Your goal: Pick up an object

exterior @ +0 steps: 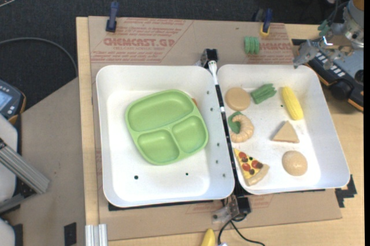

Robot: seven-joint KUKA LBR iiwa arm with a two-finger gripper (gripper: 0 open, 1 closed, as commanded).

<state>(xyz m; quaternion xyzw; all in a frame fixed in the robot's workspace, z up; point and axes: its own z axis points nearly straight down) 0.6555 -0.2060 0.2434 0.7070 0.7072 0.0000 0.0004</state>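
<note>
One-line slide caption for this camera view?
Gripper poised beyond the right bin of toy food; green tray in the left bin.

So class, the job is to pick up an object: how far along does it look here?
Barely begun. Nothing looks done: the corn, pizza and other toy foods lie in the right bin, and the green tray sits in the left bin. The pincer hangs at the right bin's far corner. Reaching, gripping and lifting remain.
</note>
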